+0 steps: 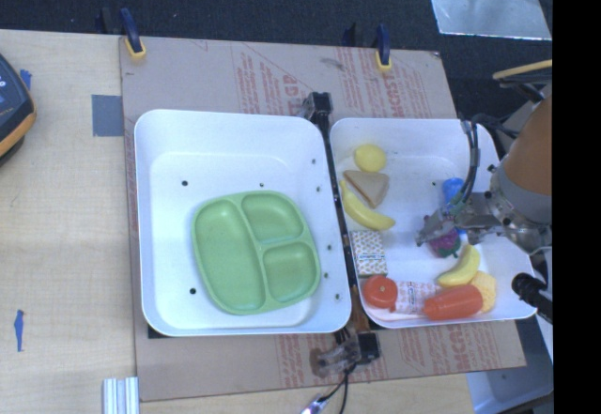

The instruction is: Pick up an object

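I counted two white bins [150, 215], one green plate [255, 253], two bananas [364, 212], one lemon [370, 158], one tomato [380, 292] and one small box [368, 253].

Wooden bench [66, 243] under a cardboard sheet [272, 74] bearing two white bins [150, 215] side by side.

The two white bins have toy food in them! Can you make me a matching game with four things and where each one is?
Things:
1. green plate
2. lemon
3. tomato
4. tool

Places:
A. near front corner of the right bin, beside the middle divider
B. far end of the right bin, by the sandwich wedge
C. over the right bin, above a purple thing
D. in the left bin

Pairs: 1-D, 2-B, 3-A, 4-C
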`<control>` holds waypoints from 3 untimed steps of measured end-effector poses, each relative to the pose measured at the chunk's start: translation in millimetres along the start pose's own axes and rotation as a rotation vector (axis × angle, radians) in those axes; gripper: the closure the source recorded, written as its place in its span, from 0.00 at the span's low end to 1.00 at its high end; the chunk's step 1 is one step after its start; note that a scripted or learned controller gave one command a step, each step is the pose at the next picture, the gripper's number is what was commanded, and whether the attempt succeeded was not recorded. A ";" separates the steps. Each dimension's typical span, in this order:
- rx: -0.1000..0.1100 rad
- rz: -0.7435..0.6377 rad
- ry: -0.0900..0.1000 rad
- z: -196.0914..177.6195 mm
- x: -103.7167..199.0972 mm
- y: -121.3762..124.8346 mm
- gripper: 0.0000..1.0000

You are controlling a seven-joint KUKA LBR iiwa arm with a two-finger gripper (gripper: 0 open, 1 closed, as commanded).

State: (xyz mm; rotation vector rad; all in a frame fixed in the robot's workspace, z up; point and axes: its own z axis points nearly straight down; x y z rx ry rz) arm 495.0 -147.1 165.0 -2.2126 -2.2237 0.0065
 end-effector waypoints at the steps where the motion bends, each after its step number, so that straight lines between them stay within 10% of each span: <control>1: 0.000 -0.001 0.000 74.0 -9.4 37.1 0.00; 2: 0.000 -0.004 -0.002 63.0 -10.9 37.5 1.00; 3: -0.004 -0.002 0.000 -27.5 81.2 34.3 1.00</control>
